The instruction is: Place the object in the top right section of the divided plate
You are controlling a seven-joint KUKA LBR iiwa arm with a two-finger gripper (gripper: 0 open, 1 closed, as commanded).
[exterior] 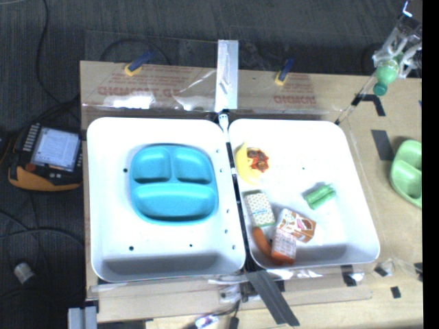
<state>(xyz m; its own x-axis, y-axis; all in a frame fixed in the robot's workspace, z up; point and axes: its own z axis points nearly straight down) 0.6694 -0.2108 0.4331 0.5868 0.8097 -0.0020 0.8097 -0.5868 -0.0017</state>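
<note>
Divided plate (173,183) centred in left bin (110,252), claw (396,50) beyond right bin (357,184)

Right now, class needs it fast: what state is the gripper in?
Gripper: at the view's top right corner, off the bins; open or shut cannot be told.

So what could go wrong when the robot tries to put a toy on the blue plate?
The small toys crowd together at the near edge of the right white bin: the checked packet, the orange-and-white carton and the orange carrot-like piece touch, so a grab may catch two or slip. The blue divided plate has low ridges, so a dropped toy might land in the wrong section.
</note>
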